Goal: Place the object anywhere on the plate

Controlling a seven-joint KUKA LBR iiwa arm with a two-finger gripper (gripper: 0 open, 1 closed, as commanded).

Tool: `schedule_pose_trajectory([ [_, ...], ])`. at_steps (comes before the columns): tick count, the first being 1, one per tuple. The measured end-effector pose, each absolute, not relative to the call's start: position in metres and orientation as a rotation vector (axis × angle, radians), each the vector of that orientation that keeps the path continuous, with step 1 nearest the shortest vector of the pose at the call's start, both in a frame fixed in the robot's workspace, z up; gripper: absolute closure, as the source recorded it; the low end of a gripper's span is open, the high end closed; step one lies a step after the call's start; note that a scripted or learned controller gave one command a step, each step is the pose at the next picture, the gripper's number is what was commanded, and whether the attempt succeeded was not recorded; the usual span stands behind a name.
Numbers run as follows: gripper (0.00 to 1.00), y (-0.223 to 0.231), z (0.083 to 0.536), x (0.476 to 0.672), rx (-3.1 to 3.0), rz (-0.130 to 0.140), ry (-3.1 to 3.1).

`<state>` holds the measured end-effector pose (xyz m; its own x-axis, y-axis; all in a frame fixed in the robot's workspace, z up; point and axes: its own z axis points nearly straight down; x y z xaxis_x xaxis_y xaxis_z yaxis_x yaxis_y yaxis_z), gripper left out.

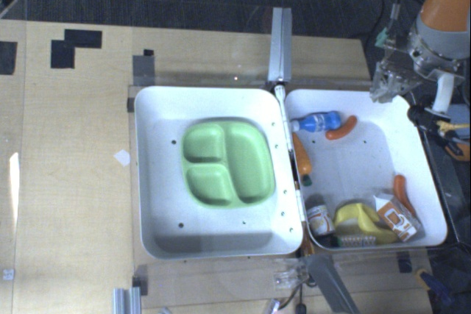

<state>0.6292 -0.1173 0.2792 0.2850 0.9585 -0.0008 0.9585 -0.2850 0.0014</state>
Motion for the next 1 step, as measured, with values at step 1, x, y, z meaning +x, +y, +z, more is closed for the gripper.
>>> schedule_pose_trajectory([
  [1,1.0,-0.116,0.289,0.6301,2.507,-0.001,1.888],
])
